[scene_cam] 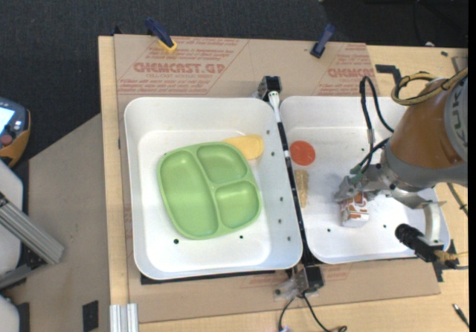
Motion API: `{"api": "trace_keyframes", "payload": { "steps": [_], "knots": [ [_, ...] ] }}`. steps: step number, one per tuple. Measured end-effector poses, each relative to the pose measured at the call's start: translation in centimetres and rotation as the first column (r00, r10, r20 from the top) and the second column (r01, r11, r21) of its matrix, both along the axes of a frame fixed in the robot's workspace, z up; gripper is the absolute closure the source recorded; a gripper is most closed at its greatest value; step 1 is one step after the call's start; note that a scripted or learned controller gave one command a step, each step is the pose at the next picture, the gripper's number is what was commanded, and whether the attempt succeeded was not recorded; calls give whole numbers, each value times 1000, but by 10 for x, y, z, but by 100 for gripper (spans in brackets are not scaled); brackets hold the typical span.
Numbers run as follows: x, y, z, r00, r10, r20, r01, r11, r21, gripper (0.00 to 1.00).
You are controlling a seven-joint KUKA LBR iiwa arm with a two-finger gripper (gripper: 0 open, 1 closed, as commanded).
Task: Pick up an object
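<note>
The arm [420, 141] is reaching in from the right over a cardboard-topped counter [223, 62], where two white bins are sitting side by side, their inner rims touching down the middle. Two blue clamps [160, 34] [323, 40] are gripping the counter's far edge.

In the right bin [327, 111], bare floor is lying open through the far half and along the near wall. A red disc [302, 152] is resting near the dividing wall, and a tan stick [300, 187] is lying just below it, close along that wall. A small white-and-red carton [357, 213] is lying in the bin's near half, well apart from every wall, with free floor on all sides.

The gripper [355, 190] is hanging directly over the carton, its tip overlapping the carton's far end. Whether it is released or clenched cannot be told from this angle, nor whether it is touching the carton.

In the left bin [134, 174], a green divided tray [210, 190] is taking up most of the floor, leaving bare strips along the left and near walls. A yellow piece [248, 146] is lying at the tray's far right corner, near the dividing wall.
</note>
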State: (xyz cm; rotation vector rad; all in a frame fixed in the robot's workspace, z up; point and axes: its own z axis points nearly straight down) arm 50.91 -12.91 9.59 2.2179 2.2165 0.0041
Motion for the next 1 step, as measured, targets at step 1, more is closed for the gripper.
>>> {"api": "trace_keyframes", "payload": {
  "steps": [1],
  "knots": [
    [115, 51, 96, 1000, 11, 14, -11, 1000, 1, 100]
  ]
}}
